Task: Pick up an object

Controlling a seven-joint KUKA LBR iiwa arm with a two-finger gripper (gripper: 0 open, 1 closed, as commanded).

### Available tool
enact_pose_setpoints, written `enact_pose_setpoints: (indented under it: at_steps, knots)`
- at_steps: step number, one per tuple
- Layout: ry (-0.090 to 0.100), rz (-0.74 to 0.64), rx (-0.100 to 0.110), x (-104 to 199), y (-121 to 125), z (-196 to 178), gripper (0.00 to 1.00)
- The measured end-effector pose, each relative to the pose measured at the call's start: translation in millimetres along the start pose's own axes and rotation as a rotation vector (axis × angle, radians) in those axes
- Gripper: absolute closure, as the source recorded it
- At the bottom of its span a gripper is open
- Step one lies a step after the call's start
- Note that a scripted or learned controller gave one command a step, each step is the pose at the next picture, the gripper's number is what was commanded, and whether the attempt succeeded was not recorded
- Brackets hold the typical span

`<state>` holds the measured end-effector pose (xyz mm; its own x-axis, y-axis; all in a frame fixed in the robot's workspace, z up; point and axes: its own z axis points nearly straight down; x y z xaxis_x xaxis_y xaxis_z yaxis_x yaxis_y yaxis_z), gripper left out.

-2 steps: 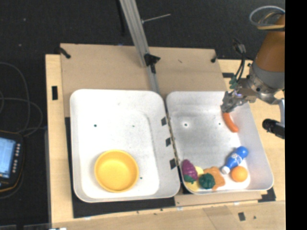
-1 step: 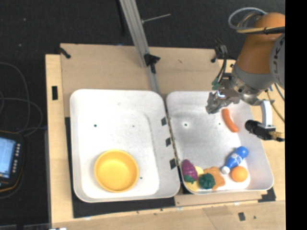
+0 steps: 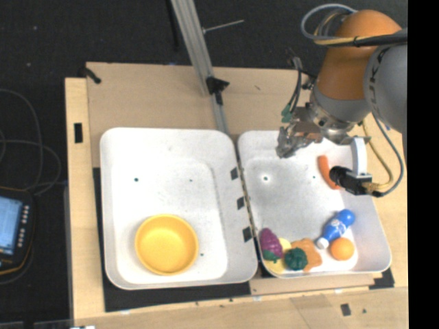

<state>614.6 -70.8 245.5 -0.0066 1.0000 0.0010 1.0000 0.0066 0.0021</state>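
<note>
My gripper hangs over the far left part of the right bin, with nothing visible between its fingers. Along that bin's near edge lie a purple toy, a green toy, an orange slab, a yellow piece, a blue and white bottle and an orange ball. A small orange carrot-like object lies at the right side, near the arm's black fitting. All of these lie well apart from the gripper.
The left bin holds a yellow bowl at its near side. A grey metal pole slants down from the top to the gap between the bins. A tablet-like device lies off the bench at the left.
</note>
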Motion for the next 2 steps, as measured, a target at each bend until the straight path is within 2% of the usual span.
enact_pose_setpoints:
  at_steps: [2]
  knots:
    - [0.000, -0.001, 0.004, 107.6, 3.3, 15.8, 1.00]
